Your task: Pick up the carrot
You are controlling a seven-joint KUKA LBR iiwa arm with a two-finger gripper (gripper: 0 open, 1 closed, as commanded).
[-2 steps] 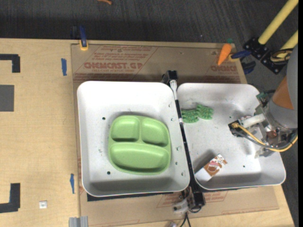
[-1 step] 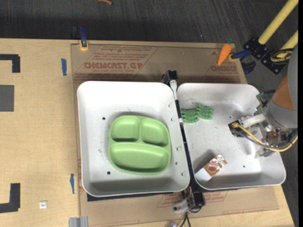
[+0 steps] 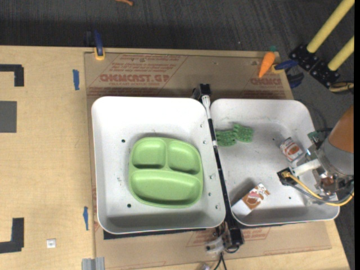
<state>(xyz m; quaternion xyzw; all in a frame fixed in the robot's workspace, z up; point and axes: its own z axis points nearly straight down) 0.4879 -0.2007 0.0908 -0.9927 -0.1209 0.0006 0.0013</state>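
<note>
Jaws [image 3: 322,180] near glossy, crinkled packet [image 3: 291,148].

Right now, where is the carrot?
The carrot lies outside both bins on the cardboard bench, just beyond the right bin's far rim, near the blue clamp.

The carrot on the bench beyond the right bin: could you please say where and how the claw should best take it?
Probably across the orange body of the carrot, near its middle, coming down from above. It lies flat on the board outside the right bin, tilted, green top up-right, so close across its narrow width.
</note>
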